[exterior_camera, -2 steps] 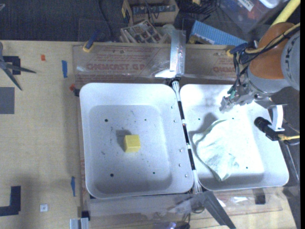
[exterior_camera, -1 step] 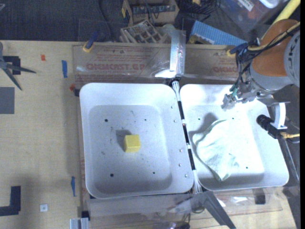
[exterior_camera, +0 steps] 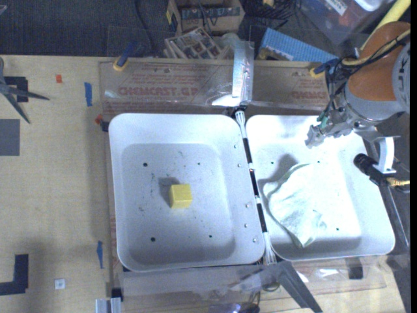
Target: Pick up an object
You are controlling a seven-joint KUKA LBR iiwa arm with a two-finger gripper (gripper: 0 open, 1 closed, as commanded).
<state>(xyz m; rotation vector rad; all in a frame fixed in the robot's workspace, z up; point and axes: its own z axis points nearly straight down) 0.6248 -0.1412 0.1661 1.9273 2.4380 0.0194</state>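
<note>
A small yellow block [exterior_camera: 181, 195] lies near the middle of the left bin [exterior_camera: 130, 135]. A crumpled white cloth [exterior_camera: 296, 204] rests in the right bin [exterior_camera: 378, 243], left of its centre. My gripper [exterior_camera: 320, 133] hangs over the far part of the right bin, above and behind the cloth, under the orange-banded wrist. Nothing shows between its fingertips.
A clear plastic barrier with red lettering [exterior_camera: 176, 87] stands behind both bins. Cables and boxes [exterior_camera: 202, 12] sit beyond it. The wooden bench [exterior_camera: 45, 194] stretches out to the left, with black tools at its edge.
</note>
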